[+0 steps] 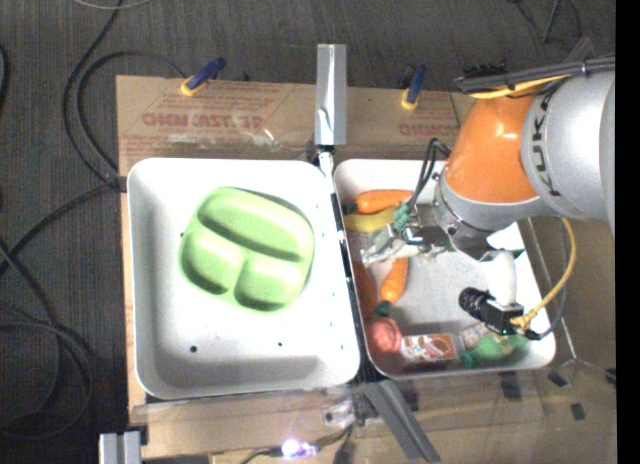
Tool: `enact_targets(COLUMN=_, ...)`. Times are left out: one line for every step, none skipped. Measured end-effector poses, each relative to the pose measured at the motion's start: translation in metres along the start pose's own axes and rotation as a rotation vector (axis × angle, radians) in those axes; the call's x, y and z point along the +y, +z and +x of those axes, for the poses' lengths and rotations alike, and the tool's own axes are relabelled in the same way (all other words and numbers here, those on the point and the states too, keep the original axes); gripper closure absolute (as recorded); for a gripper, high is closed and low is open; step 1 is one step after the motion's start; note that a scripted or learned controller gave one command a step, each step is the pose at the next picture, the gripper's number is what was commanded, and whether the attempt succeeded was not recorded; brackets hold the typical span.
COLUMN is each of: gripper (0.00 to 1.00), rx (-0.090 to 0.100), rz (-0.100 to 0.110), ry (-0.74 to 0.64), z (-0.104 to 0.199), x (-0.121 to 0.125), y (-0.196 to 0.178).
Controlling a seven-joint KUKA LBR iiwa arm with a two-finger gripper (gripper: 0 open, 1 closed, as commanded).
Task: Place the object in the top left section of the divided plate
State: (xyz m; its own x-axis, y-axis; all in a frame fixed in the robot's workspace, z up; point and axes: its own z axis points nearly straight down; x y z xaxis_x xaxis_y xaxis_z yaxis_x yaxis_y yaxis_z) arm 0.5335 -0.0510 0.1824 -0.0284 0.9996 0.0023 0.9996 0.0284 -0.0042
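The green divided plate [247, 248] lies in the left bin [160, 352], with one long section at the back and two smaller ones in front; nothing lies on it. My gripper [388, 244] hangs low over the left part of the right bin [540, 352]. It is just above an orange carrot [394, 280] and in front of a yellow banana [366, 221]. I see nothing clearly held in it.
The right bin also holds a second carrot [385, 199] at the back, a red round item [383, 334], a ketchup bottle [431, 348] and a green item [490, 351] along its front wall. The divider between the bins [343, 262] stands close to the gripper's left.
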Motion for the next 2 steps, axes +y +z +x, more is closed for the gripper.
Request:
enact_targets(gripper=1.0, rx=0.0, rz=0.0, ry=0.014, z=0.074, x=0.015, y=0.0)
enact_targets(gripper=1.0, rx=-0.004, rz=-0.001, ry=-0.022, z=0.11, x=0.088, y=-0.043)
